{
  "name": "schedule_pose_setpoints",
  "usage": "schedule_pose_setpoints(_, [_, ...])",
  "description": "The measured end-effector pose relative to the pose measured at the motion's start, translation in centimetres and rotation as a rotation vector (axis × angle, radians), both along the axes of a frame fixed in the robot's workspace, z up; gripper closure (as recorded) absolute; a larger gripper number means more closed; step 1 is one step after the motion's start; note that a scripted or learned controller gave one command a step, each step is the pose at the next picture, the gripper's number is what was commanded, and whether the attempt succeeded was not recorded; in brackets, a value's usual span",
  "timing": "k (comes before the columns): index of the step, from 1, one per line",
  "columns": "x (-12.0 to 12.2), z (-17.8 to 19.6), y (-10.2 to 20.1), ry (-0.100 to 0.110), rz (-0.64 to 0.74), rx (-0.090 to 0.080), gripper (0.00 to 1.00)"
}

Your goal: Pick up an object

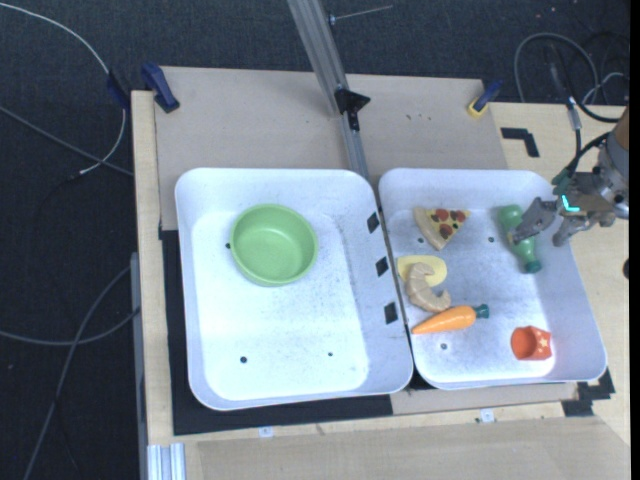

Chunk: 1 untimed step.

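The gripper [545, 226] hangs at the right bin's [470, 183] right edge beside the green toy [521, 238]; its grip cannot be told, so nothing looks lifted yet.

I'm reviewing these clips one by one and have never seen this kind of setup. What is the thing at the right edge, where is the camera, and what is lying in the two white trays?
One fixed camera looks down at a slant on a bench with two shallow white bins. The left bin holds a green bowl. The right bin holds a toy pizza slice, a pale curved piece, a carrot, a small orange-red object and a green bottle-like object. At the right edge a robot arm reaches in; its two-finger gripper sits right beside the green object, at the bin's far right. Whether it grips anything cannot be judged from this view.
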State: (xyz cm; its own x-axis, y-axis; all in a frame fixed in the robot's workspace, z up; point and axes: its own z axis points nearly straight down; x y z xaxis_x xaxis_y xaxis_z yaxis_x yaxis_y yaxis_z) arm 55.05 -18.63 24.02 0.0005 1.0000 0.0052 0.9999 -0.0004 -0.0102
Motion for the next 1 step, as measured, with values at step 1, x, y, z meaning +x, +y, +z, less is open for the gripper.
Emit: schedule_pose_setpoints(1, [0.12,0.31,-0.02,-0.006,0.001,-0.001,0.00])
